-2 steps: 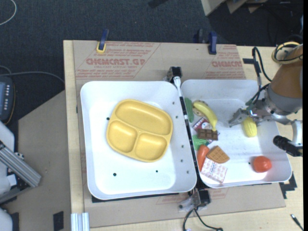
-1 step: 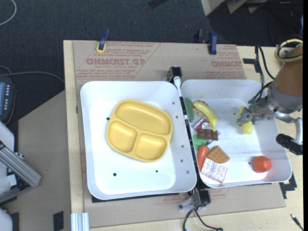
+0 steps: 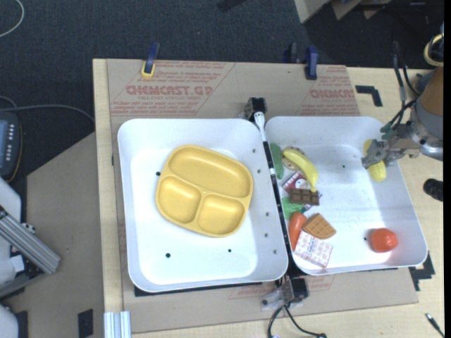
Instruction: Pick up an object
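Observation:
My gripper [image 3: 381, 156] reaches in from the right over the right bin's [image 3: 338, 139] far right side. Its grey fingers are shut on a small yellow object [image 3: 378, 172], whose yellow ends show above and below them. The other items lie along the bin's left wall: a banana [image 3: 299, 164], a brown bar [image 3: 305, 197], a red carrot-like piece [image 3: 297, 227], a waffle [image 3: 318, 226] and a checkered packet [image 3: 312, 250]. A red-orange tomato [image 3: 382, 240] sits at the near right corner.
The left bin [image 3: 137, 210] holds a yellow divided plate [image 3: 204, 190]. A black divider with screws [image 3: 270, 189] runs between the bins. Bare white floor lies in the right bin's middle [image 3: 345, 189]. Clamps [image 3: 311, 62] stand at the bench's far edge.

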Controlling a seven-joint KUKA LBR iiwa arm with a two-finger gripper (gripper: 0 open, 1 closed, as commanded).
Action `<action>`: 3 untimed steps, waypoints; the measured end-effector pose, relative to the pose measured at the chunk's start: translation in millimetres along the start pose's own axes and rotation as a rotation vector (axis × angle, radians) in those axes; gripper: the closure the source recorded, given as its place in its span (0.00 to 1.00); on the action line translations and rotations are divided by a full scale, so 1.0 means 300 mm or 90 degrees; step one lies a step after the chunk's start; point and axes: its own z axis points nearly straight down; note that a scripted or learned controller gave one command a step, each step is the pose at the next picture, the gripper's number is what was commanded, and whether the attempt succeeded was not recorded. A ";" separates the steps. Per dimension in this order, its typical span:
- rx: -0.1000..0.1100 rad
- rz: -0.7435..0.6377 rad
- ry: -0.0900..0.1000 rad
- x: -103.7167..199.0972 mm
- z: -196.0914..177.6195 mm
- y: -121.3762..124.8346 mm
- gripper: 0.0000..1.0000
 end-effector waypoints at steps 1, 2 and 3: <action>0.000 -0.001 0.000 0.010 -0.193 0.038 1.00; 0.002 0.000 0.001 0.010 -0.219 0.041 1.00; 0.005 -0.003 0.004 0.183 -0.191 0.061 1.00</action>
